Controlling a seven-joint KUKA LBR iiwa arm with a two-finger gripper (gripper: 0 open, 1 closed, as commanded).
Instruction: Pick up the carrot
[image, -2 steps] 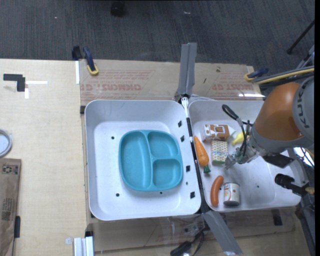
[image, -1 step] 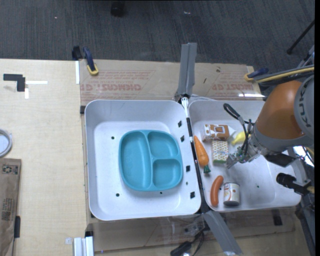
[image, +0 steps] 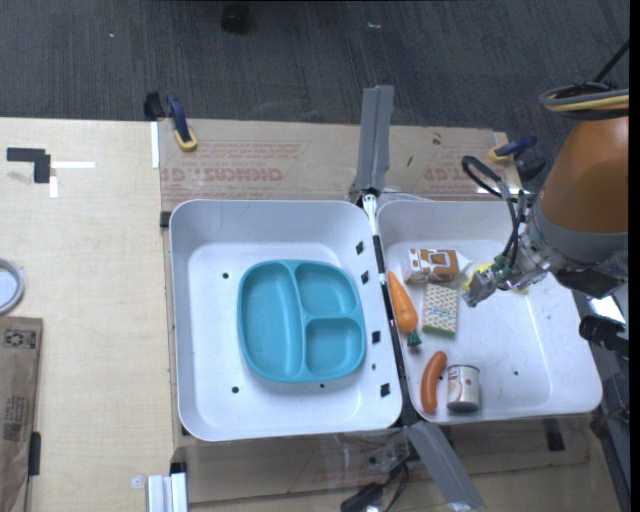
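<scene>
The orange carrot lies in the right bin against its left wall, with its green tip pointing down. My gripper hangs over the middle of that bin, to the right of the carrot and apart from it. A small box sits between the two. The arm's wrist covers most of the gripper.
A small brown box, a pale green packet, a sausage and a small can share the right bin. The left bin holds a blue divided plate. A grey divider post stands between the bins at the back.
</scene>
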